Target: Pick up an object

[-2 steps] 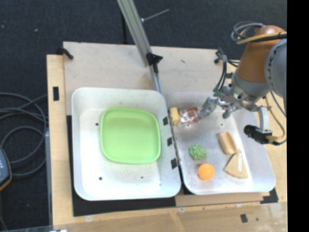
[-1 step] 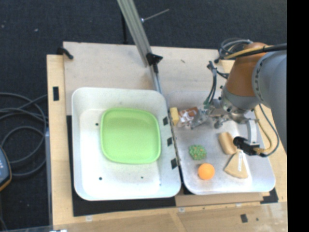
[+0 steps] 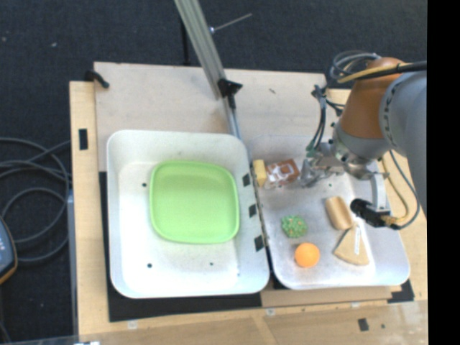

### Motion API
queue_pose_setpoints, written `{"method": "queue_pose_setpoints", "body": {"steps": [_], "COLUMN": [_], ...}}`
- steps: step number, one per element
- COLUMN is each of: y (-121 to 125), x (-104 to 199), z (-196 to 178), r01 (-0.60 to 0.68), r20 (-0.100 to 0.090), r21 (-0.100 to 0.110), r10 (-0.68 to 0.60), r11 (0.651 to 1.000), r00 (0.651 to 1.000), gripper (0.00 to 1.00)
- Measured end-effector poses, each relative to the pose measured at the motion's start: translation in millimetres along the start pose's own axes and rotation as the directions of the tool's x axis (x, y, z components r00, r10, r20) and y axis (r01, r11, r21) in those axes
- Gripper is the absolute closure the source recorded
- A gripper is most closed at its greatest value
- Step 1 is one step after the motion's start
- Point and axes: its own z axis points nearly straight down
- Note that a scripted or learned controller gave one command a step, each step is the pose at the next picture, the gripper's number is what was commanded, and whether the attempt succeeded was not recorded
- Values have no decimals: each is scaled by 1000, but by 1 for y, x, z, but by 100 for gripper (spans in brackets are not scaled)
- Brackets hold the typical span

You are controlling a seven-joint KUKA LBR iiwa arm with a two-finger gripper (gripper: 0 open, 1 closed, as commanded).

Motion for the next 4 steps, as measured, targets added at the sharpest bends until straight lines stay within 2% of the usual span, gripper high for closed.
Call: {"method": "queue_pose_setpoints", "body": {"steps": [2, 4], "y": [3, 7], "x": [-2, 107], "z": [-90, -111], "r01": [2, 7], "r20": [1, -1], "r21": [-3, 1], "r10": [-2, -7], "r11": [1000, 1000], "r00": [1000, 1000], "gripper": [100, 100]}}
